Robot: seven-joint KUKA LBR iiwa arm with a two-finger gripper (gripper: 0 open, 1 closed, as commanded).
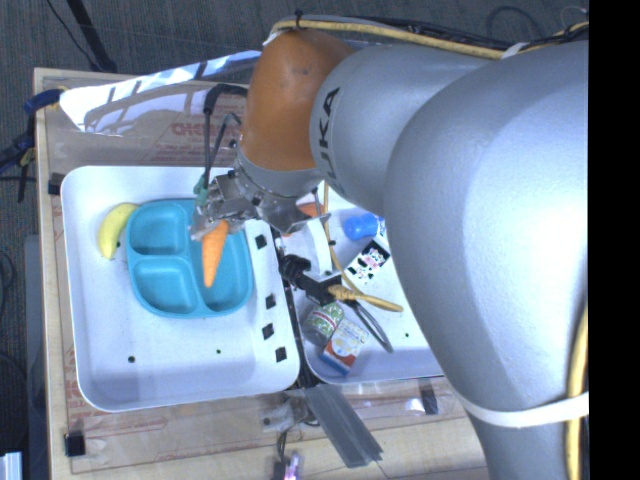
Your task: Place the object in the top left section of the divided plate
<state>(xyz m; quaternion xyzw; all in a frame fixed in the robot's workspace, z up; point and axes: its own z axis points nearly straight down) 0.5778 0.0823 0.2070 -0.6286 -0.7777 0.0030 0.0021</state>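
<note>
Arm (460,168) dominates the view, grey bulk coming in from the right, orange band (285,98) just above the wrist; left bin (100,358) is next biggest, white, shallow, sitting on the bench; right bin (395,368) mostly hidden under the arm, only its lower left corner exposed; blue divided plate (165,293) lies in the upper middle of the left bin, three sections visible; gripper (215,213) sits over the plate's top right edge, pincer closed on the top end of the carrot (213,253); carrot hangs point-down over the plate's long right section, so it is on the right side of the plate, apart from the top left section; banana (113,226) lies in the left bin, touching or just beside the plate's upper left rim, outside the plate; in the right bin a clutter of small items: blue piece (360,226), black-and-white patterned piece (368,261), yellow stick-like thing (370,298), small green-labelled packet (335,328); can't tell what those are exactly.
</note>
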